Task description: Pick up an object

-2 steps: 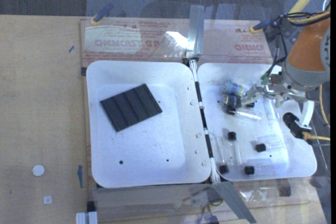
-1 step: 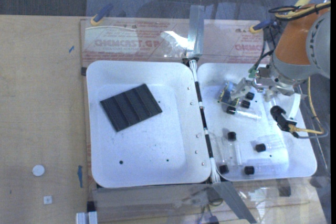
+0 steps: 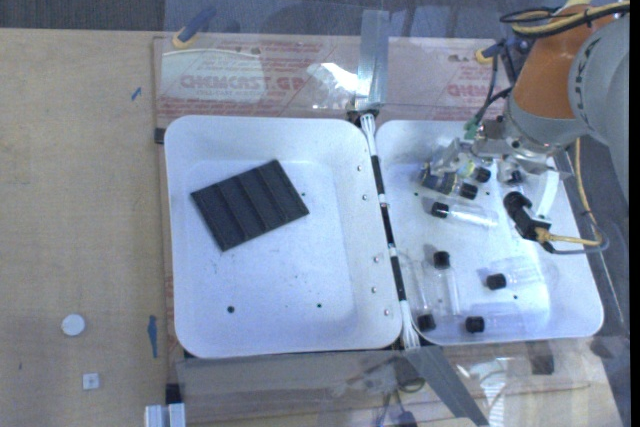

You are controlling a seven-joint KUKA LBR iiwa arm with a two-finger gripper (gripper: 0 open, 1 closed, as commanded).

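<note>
My gripper [image 3: 452, 173] hangs low over the upper part of the right bin [image 3: 585, 300], under the grey wrist with its orange band. Just below it lies a clear tube with a black cap [image 3: 462, 213]. Several more clear vials with black caps lie in the lower half of this bin: one [image 3: 439, 261] near the middle, one [image 3: 496, 281] to its right, and two caps [image 3: 425, 322] [image 3: 473, 324] near the front rim. A black ribbed pad [image 3: 249, 203] lies flat in the left bin [image 3: 300, 315].
A metal divider strip [image 3: 385, 215] runs between the two bins. Clear plastic sheeting [image 3: 260, 80] stands behind them. A yellow cable [image 3: 562, 241] loops off the wrist over the right bin's right side. Bare wooden bench [image 3: 80, 195] lies to the left.
</note>
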